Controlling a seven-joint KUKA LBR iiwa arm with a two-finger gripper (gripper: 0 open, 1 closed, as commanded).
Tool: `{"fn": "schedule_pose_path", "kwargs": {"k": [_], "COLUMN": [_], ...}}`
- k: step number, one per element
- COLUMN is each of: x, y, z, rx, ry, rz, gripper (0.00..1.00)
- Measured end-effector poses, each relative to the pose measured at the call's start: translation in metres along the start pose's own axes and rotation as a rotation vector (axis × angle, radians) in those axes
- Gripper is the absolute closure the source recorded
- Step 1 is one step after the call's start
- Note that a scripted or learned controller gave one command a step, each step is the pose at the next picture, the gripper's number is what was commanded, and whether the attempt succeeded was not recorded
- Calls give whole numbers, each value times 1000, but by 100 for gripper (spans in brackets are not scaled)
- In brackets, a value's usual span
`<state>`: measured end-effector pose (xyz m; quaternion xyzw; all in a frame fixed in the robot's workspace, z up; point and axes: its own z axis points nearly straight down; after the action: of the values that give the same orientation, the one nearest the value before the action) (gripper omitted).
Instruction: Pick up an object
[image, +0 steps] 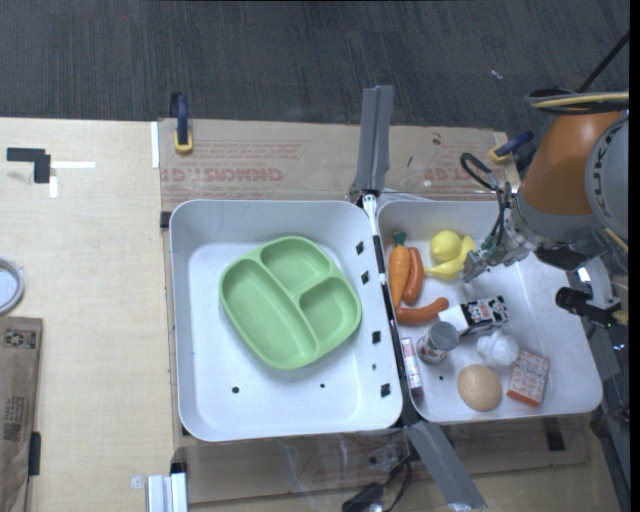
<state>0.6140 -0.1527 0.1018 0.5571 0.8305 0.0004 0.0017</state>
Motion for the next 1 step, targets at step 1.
{"fn": "schedule_pose_path", "kwargs": {"k": [1], "x": [0], "y": [0], "z": [0], "rx": [0], "ry": [0], "rz": [0], "gripper": [0]}}
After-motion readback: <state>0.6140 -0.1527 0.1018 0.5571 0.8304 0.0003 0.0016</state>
